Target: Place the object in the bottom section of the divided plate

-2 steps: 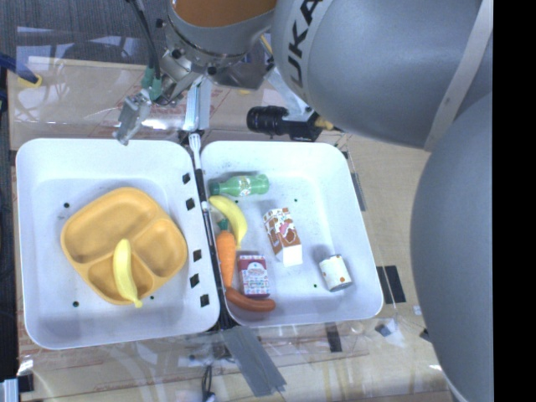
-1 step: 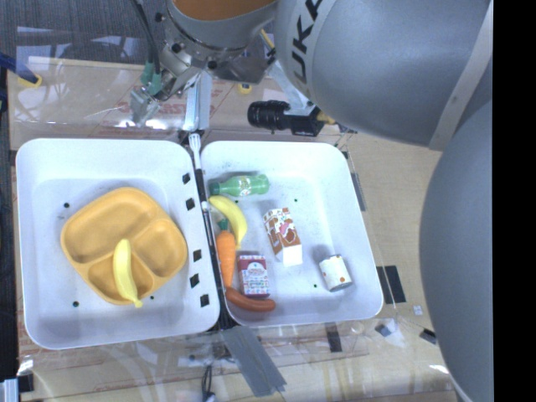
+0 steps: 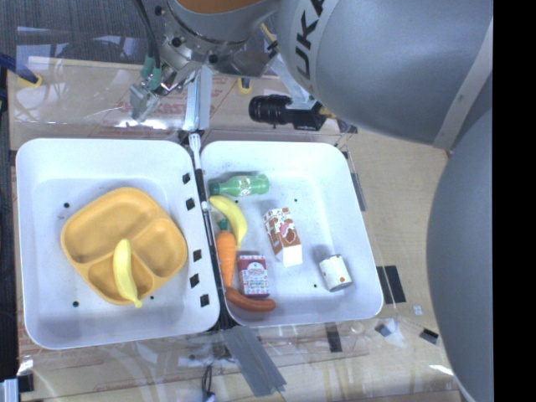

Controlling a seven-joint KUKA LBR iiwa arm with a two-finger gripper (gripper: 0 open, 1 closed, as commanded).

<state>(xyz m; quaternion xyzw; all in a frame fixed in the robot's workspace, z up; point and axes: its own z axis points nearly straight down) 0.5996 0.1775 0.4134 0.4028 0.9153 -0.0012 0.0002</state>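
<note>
The banana lies well apart from the pincer, in the yellow divided plate. It is probably light, smooth; grasp its middle. Pincer's opening I cannot tell.

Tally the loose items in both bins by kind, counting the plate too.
Banana: 2, one on the plate, one in the right bin
Divided plate: 1
Green bottle: 1
Carrot: 1
Sausage: 1
Carton: 1
Red packet: 1
White can: 1
Total: 9
</note>
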